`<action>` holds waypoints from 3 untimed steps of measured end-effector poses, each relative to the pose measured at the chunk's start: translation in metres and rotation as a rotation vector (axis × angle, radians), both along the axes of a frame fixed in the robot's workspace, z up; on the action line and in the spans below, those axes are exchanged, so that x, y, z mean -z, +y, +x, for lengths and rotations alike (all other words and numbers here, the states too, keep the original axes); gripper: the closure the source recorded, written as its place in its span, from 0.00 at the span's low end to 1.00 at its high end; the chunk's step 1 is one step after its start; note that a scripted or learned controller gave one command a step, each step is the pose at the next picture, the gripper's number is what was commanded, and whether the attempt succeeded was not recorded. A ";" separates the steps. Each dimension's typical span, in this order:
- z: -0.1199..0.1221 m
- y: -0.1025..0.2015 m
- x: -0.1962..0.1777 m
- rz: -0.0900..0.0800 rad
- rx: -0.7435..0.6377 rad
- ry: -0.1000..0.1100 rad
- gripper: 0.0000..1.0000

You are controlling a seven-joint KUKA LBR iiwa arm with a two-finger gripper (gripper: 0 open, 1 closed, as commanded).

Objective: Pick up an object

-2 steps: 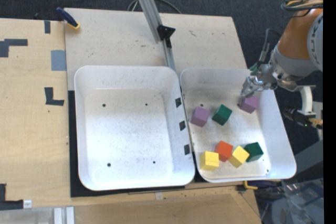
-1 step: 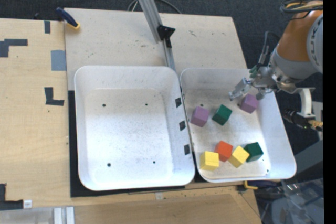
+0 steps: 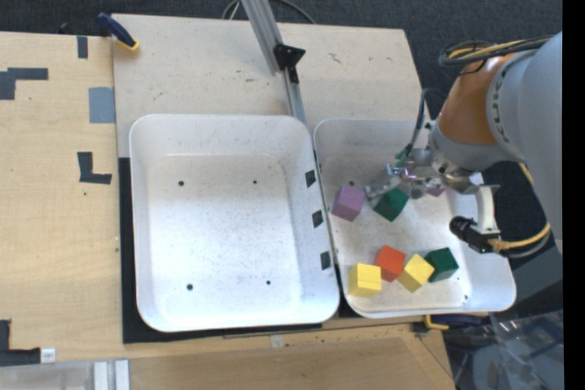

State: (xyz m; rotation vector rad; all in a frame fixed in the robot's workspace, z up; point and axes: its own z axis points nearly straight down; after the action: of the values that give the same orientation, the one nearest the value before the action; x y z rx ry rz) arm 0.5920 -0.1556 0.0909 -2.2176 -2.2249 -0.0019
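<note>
With the gripper (image 3: pixel 391 190) pinching the green block (image 3: pixel 391 204) in the right bin (image 3: pixel 494 292), lift vertically, clear of the nearby purple block (image 3: pixel 347 202).

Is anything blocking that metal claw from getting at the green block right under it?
Nothing visible does. The gripper sits right at the green block in the right bin. The purple block lies beside it to the left, apart, not between them.

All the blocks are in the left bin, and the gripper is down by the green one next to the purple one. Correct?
Not quite. The camera view shows the blocks in the right bin, not the left bin. The rest stands: the gripper is down by the green block, next to the purple block.
</note>
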 end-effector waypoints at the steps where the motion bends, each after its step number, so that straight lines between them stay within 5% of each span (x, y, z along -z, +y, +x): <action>1: -0.059 0.048 0.000 0.002 0.001 0.008 0.00; 2: -0.017 0.062 -0.001 -0.001 0.000 0.001 0.00; 3: 0.043 0.040 0.000 -0.004 -0.001 0.028 0.00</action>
State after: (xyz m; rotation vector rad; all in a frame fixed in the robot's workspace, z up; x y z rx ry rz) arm 0.6348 -0.1157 0.0906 -2.2044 -2.2139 0.0343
